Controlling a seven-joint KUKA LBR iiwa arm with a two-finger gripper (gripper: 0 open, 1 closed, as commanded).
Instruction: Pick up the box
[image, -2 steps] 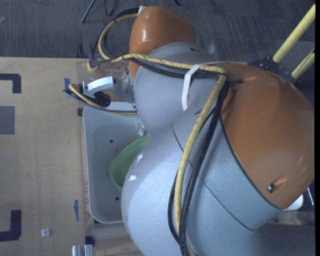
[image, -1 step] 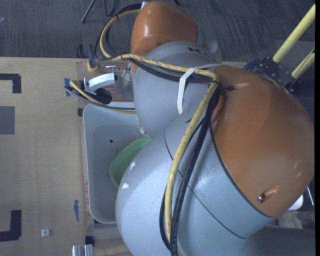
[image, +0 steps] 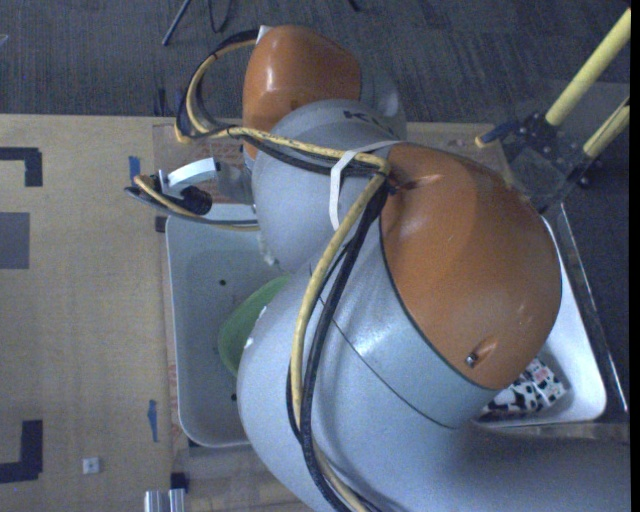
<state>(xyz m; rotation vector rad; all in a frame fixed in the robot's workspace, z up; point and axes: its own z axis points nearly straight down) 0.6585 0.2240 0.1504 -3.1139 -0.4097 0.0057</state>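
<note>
Jaws: I cannot tell if they are sitting open or closed, because the arm's big body is lying over that spot.
Arm (image: 400, 400): it is reaching in from the right of the view and bending over both bins, with its far end pointing toward the bin on the left of the view.
Orange band (image: 300, 65): it is sitting at the top of the view, past the far edge of that bin.
Left bin (image: 178, 330): a green thing (image: 240, 328) is peeking out from under the arm inside it.
Right bin (image: 592, 375): it is mostly lying under the arm's round orange cap (image: 470, 260).
Box (image: 528, 388): I am guessing it is the black and white spotted thing peeking out in the near corner of the right bin, but I am not sure.
Way to go: the box is lying well apart from the arm's far end, off to the right of the view.
Long side: too much is being covered to tell which way the box is lying.
</note>
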